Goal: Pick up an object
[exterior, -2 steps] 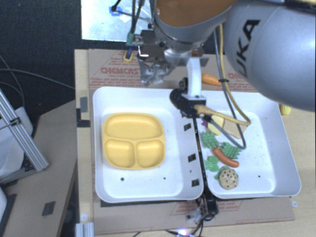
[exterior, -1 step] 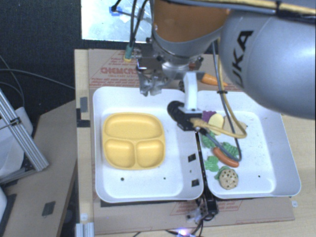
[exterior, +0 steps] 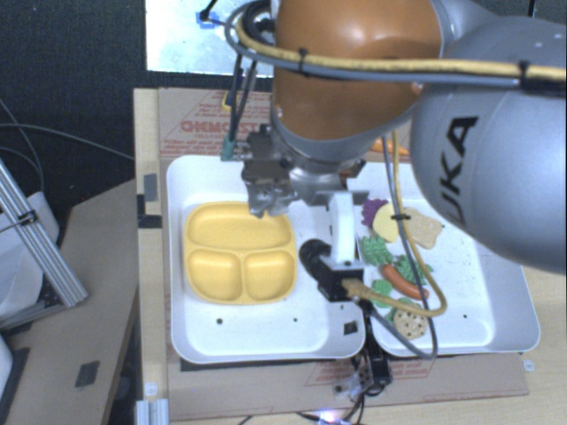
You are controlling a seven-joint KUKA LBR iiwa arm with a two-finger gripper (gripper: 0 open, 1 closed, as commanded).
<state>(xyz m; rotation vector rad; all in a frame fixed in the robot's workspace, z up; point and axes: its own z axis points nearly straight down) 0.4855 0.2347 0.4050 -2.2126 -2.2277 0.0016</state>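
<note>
Pinch the yellow tray [exterior: 239,255] in the left bin [exterior: 266,336] by its thin rim, probably light, stiff, slick plastic; cannot tell spread or pressed together for the claw [exterior: 263,200] at its far edge.

The grey arm [exterior: 496,149] reaches in from the right and takes up the upper part of the view, its orange band [exterior: 354,51] looming large near the camera. Below it the wrist [exterior: 312,171] points steeply down, and the gripper [exterior: 264,193] hangs left of the view's centre, partly hidden beneath it.
</note>
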